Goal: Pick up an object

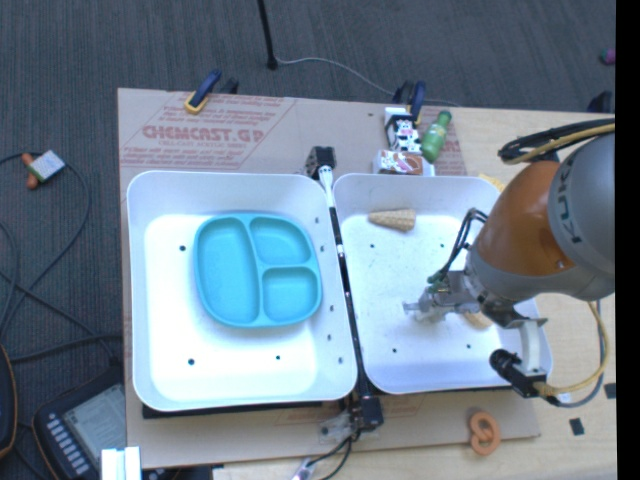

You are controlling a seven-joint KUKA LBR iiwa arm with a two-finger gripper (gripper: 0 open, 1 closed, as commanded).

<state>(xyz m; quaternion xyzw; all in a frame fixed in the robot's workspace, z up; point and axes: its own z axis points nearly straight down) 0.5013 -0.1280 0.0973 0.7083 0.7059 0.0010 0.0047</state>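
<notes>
Two shallow white bins sit side by side on the counter [200, 138]. The left bin [160, 368] carries a light blue divided plate [257, 270] with three compartments. In the right bin [400, 368], a tan wedge-shaped piece [393, 219] lies near the far wall. The grey arm with its orange band [525, 230] reaches in from the right, and its pincer [432, 306] is low over the right bin's floor, well apart from the wedge.

Dark grey carpet [80, 28] surrounds the bench [560, 138] (black cables [40, 298] trail across it).
</notes>
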